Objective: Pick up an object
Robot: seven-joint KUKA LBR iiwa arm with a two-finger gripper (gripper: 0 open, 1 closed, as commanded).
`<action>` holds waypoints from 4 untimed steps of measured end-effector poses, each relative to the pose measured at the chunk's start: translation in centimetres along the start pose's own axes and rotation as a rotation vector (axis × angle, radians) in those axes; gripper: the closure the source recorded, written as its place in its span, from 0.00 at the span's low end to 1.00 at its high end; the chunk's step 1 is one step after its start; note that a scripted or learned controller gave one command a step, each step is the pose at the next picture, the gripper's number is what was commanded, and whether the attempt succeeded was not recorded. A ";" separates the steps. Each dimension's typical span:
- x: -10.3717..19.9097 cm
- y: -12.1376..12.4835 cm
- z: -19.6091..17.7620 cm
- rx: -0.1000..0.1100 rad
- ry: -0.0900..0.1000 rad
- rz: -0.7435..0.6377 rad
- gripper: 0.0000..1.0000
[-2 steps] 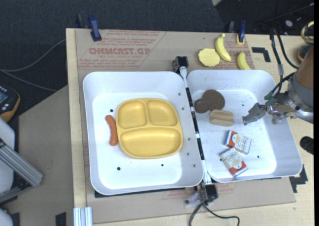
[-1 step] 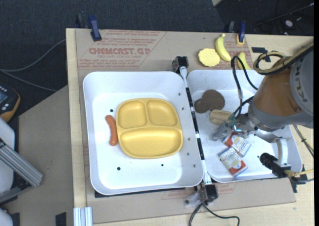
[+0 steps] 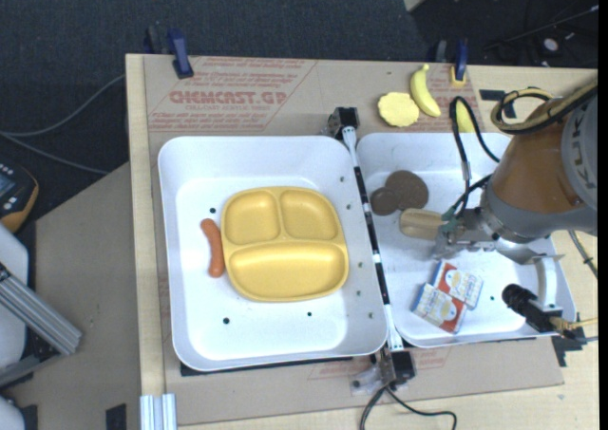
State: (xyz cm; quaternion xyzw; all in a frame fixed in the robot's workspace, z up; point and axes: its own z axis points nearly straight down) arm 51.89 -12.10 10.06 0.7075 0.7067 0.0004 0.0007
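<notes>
The end effector sits low in the right bin, and from where I stand I cannot tell whether it has hold of anything; its tip is a small grey cluster under the wrist.

Taking that tip as the marker, the nearest thing is a tan, stubby cylinder, lying just to its left and seeming to touch it. Its long axis runs roughly left to right, so one end points straight at the tip and the other toward the divider between the bins. My guess is this is the piece being gone for, and any close would have to come across its short width.

Above and left of the tip lie two dark brown round pieces, overlapping. Below the tip, near but apart, a small printed carton lies tilted, its long axis running diagonally. Farther left, in the other bin, a yellow divided plate sits with an orange sausage beside it.
</notes>
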 end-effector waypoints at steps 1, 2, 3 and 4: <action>0.0 0.0 0.1 0.001 0.000 0.000 0.00; 0.5 -4.2 1.7 0.007 0.003 0.001 0.00; 0.5 -3.9 0.6 0.000 0.000 0.000 1.00; 7.9 0.4 -9.0 -0.010 0.001 -0.011 1.00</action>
